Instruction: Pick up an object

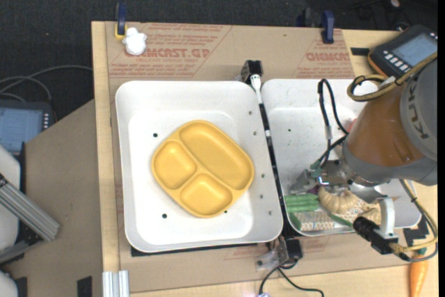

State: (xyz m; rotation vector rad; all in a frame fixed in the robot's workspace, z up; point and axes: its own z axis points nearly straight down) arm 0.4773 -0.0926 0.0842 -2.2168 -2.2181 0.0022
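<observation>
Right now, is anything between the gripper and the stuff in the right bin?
Nothing visible does. The gripper is already down among the green item and beige item at the right bin's near end.

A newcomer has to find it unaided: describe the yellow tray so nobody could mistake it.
Start at the left white bin of the two on the bench. The yellow tray lies flat near its middle. It is rounded and split into three compartments, the only yellow thing in that bin.
</observation>
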